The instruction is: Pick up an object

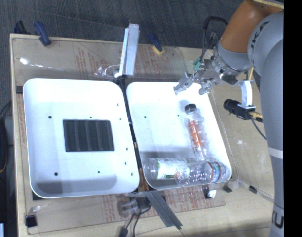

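The left bin (pixel 37 132) held a dark ribbed tray (pixel 89 135) lying flat near its middle, well apart from the arm; nothing else of note lay in it. A clamped upright strip (pixel 130 49) stood at the far edge where the two bins met.

The right bin (pixel 151 112) held the candidates for the task; a large clear bottle (pixel 185 171) lay on its side along the near wall, label toward the divider, cap end toward the right corner; a small bottle (pixel 196 131) with a dark cap and an orange band lay lengthwise near the right wall, cap pointing to the far side, its lower end touching or just over the large bottle, which of the two could not be told.

The gripper (pixel 195 85) hung over the far right corner of the right bin, just beyond the small bottle's cap; its fingers (pixel 182 86) stood spread apart with nothing between them; no object was in contact with them.

Judged from this, the pick was not yet made; both bottles rested in the bin; the approach appeared only begun. What remained was the descent, the closing on one object, most likely the small bottle as the nearest, and the lift. The small bottle's round body and its nearness to the wall were judged a risk of slip.
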Controlling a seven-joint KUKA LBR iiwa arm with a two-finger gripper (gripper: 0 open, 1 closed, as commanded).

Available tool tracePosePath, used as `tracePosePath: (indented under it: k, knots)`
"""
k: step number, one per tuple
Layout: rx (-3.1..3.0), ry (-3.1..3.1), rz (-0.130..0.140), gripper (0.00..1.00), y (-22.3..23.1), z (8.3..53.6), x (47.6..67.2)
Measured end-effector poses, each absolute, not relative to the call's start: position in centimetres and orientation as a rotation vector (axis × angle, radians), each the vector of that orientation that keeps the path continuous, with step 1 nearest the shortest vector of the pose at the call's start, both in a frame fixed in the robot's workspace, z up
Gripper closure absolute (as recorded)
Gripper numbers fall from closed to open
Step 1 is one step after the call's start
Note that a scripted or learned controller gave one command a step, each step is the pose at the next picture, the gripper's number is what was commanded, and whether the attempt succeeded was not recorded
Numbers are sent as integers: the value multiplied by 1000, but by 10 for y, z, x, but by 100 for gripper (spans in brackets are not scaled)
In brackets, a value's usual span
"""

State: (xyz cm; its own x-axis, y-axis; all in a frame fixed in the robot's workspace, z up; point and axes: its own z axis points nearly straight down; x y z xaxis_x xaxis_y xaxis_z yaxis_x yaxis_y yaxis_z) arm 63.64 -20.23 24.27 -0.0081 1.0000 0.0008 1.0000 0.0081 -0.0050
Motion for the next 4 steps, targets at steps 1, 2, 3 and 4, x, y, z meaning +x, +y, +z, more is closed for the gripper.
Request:
tracePosePath:
  k: [1,2,3,4]
  knots:
    - [-2075,-2353,3,0,-208,218,637]
    - [-1915,-2485,2,0,-208,203,635]
    - [-1793,-2572,4,0,-209,213,619]
    - [-2019,-2398,2,0,-208,90,560]
